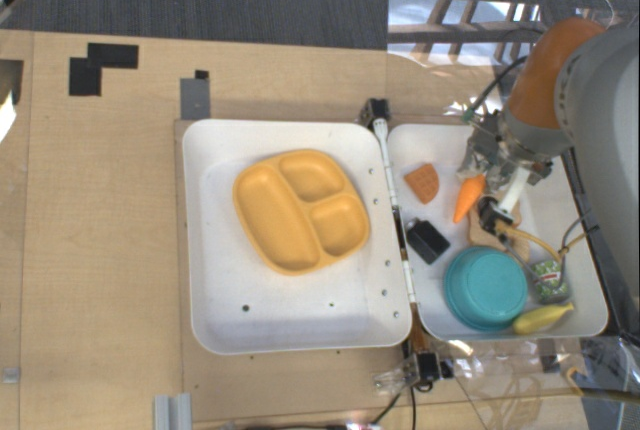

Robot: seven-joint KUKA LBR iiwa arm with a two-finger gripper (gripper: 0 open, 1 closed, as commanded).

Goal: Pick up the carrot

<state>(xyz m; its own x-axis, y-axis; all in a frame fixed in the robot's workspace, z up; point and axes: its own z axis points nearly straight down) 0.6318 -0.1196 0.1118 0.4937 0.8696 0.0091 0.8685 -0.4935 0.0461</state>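
Landmark: the teal bowl [486,289] in the near part of the right bin [590,313]. Just right of the bowl, at its near edge, lies a yellow banana [542,318]; left of it, slightly farther, a small black block [428,241]. Beyond the bowl the carrot [466,199] stands tilted, orange. The gripper [490,186] hangs at the carrot's upper end; whether the jaws are apart or closed on it cannot be told from here. Farther left of the carrot lies an orange cracker-like piece [423,183]. Well left of the bowl, the left bin [215,318] carries a yellow divided tray [300,210].
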